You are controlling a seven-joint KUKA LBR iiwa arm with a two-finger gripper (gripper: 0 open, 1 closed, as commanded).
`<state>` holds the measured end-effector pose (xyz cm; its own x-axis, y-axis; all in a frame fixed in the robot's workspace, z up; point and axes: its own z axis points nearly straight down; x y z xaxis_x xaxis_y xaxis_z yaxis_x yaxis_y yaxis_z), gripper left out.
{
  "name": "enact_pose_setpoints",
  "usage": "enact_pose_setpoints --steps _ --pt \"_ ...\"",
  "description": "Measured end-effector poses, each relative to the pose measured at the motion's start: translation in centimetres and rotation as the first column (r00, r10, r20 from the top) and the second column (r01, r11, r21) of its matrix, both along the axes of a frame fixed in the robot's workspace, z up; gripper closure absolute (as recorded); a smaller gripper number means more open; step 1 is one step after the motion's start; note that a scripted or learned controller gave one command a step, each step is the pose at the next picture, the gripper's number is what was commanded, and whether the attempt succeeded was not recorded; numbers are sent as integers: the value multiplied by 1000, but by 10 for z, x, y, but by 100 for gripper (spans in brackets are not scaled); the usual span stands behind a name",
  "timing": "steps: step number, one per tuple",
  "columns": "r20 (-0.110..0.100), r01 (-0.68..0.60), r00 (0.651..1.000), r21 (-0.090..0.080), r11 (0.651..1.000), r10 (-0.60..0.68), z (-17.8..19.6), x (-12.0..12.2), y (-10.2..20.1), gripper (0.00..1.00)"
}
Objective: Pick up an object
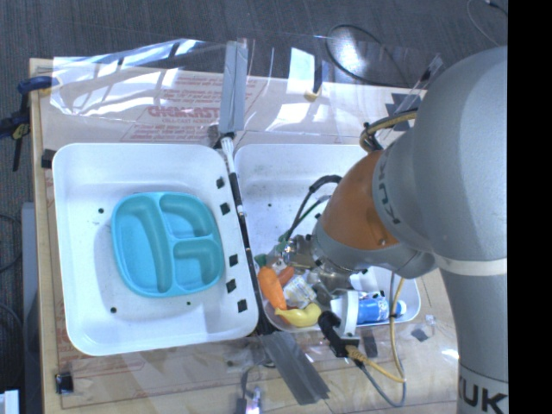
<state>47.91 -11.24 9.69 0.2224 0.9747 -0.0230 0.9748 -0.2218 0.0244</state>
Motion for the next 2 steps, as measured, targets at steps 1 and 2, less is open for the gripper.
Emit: enact_pose_setpoints --steps 1,2 --pt "-6 -12 1000 13 1000 12 9 1 5 100" --pt "-18 -195 980 28 980 196 165 1 32 100"
